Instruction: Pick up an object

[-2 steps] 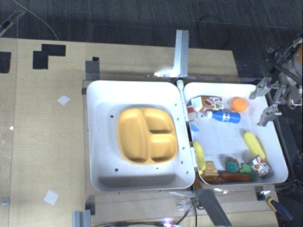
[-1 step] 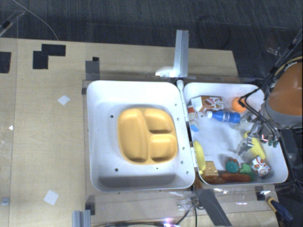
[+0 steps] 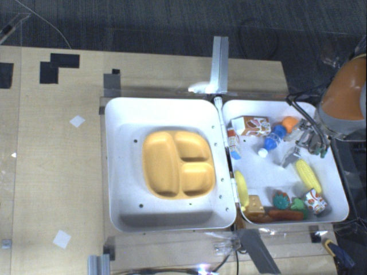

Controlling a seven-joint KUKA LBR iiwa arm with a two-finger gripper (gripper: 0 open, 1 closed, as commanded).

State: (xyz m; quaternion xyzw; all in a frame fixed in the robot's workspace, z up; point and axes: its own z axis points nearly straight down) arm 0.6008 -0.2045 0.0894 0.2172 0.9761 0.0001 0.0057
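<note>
End effector (image 3: 298, 148) hovers over the right bin (image 3: 342, 211) – grip state I cannot tell – descend straight, centring on the corn cob (image 3: 308, 175) beside it

I see the pickable things all lying in the right bin (image 3: 342, 195), at the right of the frame. A corn cob (image 3: 308, 175) lies slanted near its right wall. A small carton (image 3: 253, 126) sits at the upper left, a blue bottle (image 3: 272, 141) beside it, an orange ball (image 3: 290, 122) further right. A banana (image 3: 241, 188) hugs the left wall. Along the bottom edge lie a teal toy (image 3: 281, 200), a striped can (image 3: 315, 201) and a brown block (image 3: 254, 202).
</note>
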